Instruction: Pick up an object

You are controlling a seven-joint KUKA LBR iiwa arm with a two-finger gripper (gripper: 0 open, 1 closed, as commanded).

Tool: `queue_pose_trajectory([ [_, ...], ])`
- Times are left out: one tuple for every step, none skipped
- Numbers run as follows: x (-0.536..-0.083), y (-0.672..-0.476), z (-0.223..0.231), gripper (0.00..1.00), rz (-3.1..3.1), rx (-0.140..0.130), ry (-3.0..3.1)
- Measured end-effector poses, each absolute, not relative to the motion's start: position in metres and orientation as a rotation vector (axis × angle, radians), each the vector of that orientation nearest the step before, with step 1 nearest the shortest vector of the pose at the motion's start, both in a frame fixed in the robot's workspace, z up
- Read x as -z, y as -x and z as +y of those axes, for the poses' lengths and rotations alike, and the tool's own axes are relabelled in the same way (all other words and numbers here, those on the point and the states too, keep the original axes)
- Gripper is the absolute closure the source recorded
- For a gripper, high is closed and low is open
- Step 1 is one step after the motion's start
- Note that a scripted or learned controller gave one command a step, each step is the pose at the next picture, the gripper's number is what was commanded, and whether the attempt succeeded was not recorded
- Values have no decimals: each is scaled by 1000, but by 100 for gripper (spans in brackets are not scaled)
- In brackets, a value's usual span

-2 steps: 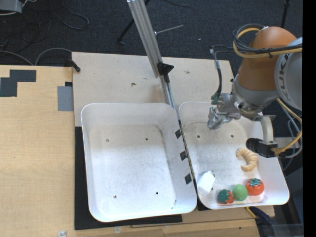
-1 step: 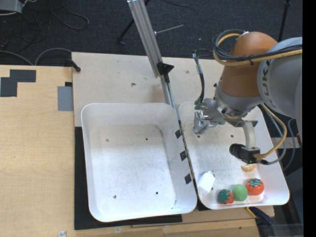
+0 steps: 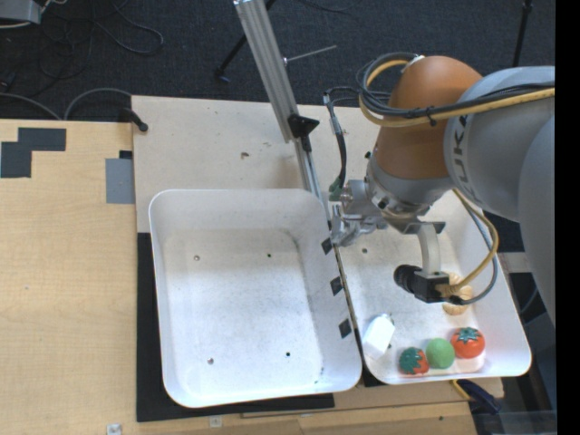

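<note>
At the near end of the right bin (image 3: 510, 357) lie a white block (image 3: 378, 333), a teal and red ball (image 3: 413, 361), a green ball (image 3: 440, 352) and a red tomato-shaped toy (image 3: 468, 342), close together in a row. My gripper (image 3: 344, 228) hangs low over the far left part of the right bin, right at the rim it shares with the left bin. It is well apart from the objects, which lie nearer the front. The wrist hides its tips.
The left bin (image 3: 181, 243) sits beside the right one, with black clips along the shared rim (image 3: 337, 285). A slanted aluminium rail (image 3: 272, 71) rises behind the bins, close to my wrist. A wooden bench top (image 3: 63, 270) lies to the left.
</note>
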State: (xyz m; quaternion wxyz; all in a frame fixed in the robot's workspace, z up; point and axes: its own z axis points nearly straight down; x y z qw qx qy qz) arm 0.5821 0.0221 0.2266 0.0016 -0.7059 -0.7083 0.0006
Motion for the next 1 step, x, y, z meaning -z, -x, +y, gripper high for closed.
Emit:
queue_pose_trajectory([
  [-237,-570,76,100,-2226,-1,2213],
])
